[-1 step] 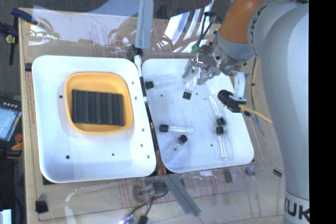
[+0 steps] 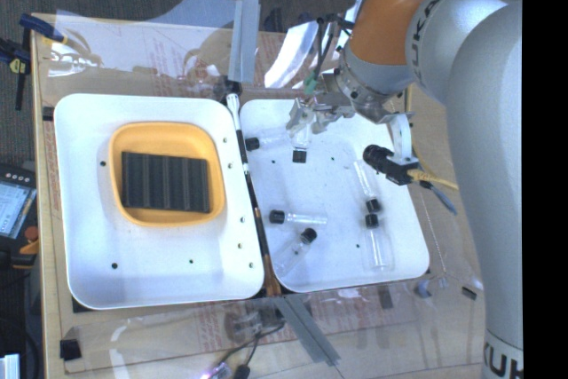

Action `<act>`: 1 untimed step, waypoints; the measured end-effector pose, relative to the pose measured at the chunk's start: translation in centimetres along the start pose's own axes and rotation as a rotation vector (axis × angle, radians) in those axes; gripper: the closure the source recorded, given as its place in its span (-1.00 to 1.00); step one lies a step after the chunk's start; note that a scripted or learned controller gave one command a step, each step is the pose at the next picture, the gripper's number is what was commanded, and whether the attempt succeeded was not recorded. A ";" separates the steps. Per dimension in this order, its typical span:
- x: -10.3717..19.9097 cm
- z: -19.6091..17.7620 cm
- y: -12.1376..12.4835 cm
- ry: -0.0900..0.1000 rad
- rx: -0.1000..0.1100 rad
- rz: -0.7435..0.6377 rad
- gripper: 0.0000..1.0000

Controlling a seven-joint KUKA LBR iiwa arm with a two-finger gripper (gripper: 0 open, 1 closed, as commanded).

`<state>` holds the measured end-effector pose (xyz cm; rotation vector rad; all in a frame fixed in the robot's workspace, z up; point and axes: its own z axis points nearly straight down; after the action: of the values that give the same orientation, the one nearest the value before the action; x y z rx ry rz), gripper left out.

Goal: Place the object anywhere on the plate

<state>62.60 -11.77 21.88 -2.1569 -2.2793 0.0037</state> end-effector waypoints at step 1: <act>4.0 -2.9 2.9 -0.002 -0.004 -0.226 1.00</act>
<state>65.34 -7.59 24.76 -1.8877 -2.5113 0.0009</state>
